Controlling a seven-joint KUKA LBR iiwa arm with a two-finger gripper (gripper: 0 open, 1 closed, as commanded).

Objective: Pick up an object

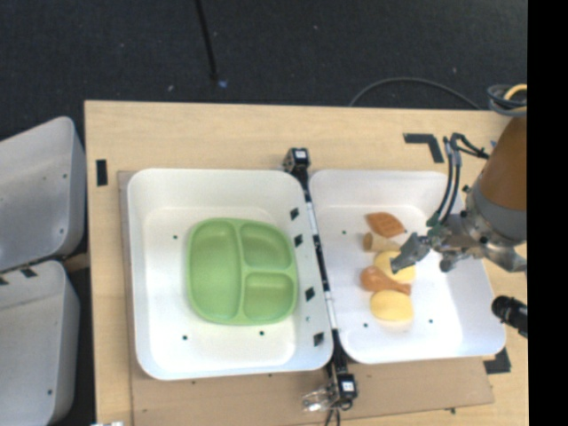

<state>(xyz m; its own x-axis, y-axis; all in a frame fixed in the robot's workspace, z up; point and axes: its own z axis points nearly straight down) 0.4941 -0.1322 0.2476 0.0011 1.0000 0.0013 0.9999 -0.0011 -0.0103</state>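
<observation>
Several toy food pieces lie in the right bin (444, 331): an orange-brown wedge (385, 224), a small brown bit (367, 240), a pale yellow piece (389, 263), an orange piece (376, 280) and a round yellow piece (391, 306). My gripper (425, 257) hangs over the right bin, just right of the pale yellow piece. Its two dark fingers are spread open, and the left fingertip (406, 259) is at that piece's edge. Nothing sits between the fingers.
In the left bin (151, 344) lies a green divided plate (241, 270). A ridge with black clips (315, 264) separates the bins. Cables (453, 162) run along the arm at the right. A black fixture (295, 159) stands at the bins' far edge.
</observation>
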